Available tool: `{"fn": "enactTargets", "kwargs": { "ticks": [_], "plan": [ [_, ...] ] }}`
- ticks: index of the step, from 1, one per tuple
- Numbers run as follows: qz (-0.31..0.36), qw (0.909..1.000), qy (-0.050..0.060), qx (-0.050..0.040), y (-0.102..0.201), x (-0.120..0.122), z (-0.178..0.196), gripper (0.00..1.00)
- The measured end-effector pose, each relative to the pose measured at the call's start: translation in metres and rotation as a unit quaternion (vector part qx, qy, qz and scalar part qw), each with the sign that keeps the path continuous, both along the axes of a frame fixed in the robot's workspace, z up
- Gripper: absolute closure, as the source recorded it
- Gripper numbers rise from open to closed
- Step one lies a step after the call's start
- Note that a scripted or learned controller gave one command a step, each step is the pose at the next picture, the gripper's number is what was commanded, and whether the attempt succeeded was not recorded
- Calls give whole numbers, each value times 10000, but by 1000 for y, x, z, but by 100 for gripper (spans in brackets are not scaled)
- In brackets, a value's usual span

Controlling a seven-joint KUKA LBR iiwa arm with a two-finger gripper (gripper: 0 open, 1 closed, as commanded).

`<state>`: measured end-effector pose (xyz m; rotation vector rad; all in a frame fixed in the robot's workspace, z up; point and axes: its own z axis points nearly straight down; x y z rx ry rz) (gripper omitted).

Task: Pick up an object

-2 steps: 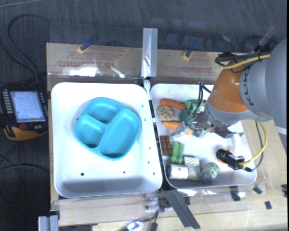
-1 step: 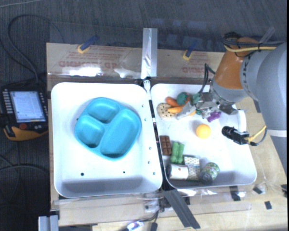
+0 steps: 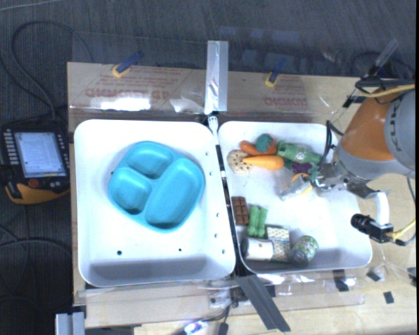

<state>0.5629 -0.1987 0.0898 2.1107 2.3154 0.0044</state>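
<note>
Gripper (image 3: pixel 298 185) just below the orange carrot (image 3: pixel 264 162)

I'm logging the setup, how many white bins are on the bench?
2. The left bin holds a blue divided dish; the right bin beside it holds the small items, with the tool over it.

Blue three-compartment plastic tray (image 3: pixel 156 184) in left white bin (image 3: pixel 98 257). Right white bin (image 3: pixel 342 215) holds an orange toy carrot (image 3: pixel 264 162); gripper (image 3: pixel 298 186) just beside it.

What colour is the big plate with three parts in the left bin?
The divided plate is bright light blue, seen clearly in the camera view.
</note>
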Motion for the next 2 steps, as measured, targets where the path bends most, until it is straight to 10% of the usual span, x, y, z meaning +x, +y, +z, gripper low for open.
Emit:
{"fn": "enactTargets", "kwargs": {
  "ticks": [1,2],
  "plan": [
    [770,9970,24,90,-12,8,0,0],
    [-589,9982,31,68,-4,66,-1,0]
  ]
}}
